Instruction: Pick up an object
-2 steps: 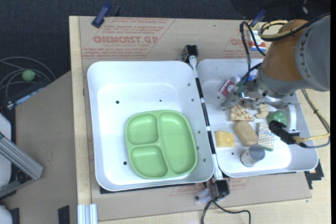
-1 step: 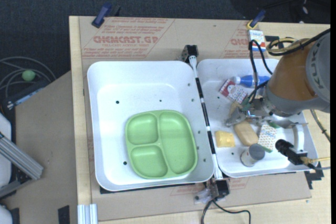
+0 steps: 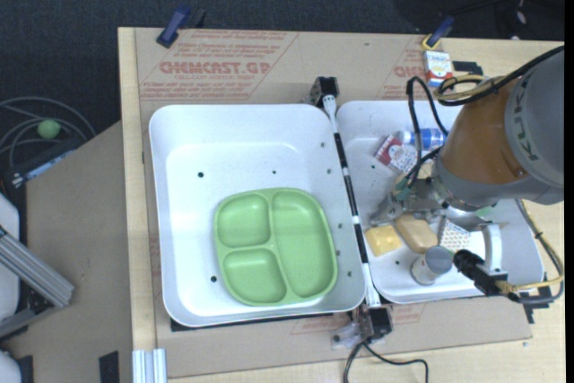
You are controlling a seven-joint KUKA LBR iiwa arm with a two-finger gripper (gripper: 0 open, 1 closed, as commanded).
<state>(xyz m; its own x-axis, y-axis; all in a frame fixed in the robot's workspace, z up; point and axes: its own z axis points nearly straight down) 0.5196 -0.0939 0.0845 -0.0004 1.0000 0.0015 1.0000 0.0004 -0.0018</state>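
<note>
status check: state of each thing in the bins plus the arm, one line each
Green divided plate: flat in the left bin, upright, nothing in its compartments.
Yellow block: lying in the right bin, near the divider.
Tan block: beside the yellow block, partly under the arm.
Grey cylinder: near the front wall.
Red-and-white packet: lying at the back.
Arm: low over the right bin.
</note>
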